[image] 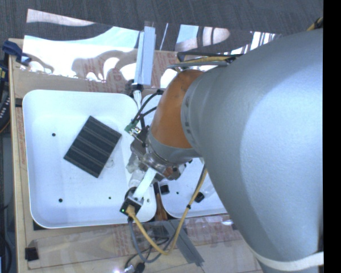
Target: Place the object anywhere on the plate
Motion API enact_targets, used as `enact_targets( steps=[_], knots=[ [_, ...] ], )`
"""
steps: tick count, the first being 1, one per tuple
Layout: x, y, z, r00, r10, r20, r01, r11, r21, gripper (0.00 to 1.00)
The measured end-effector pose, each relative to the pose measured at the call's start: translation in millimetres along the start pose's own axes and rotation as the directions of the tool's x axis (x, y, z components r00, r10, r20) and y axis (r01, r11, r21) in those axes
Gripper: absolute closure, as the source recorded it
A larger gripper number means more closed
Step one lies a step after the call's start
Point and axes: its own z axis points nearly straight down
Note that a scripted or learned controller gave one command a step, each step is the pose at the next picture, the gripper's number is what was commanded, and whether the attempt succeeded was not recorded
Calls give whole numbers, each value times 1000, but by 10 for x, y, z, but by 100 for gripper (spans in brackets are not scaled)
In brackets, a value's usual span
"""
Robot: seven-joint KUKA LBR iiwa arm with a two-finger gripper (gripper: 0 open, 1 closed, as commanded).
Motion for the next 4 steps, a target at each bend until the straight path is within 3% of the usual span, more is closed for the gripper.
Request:
enact_targets(
  steps=[1, 2, 3, 4],
  knots=[
    [-422, 574, -13, 1000, 13, -3, -13, 1000, -2, 100],
    [-28, 551, -10, 845, 535, -2, -535, 845, 1, 100],
    [-497, 698, -1635, 840, 543, -8, -543, 840, -1, 100],
    [-62, 304, 1, 874, 487, 0, -487, 874, 1, 100]
  ],
)
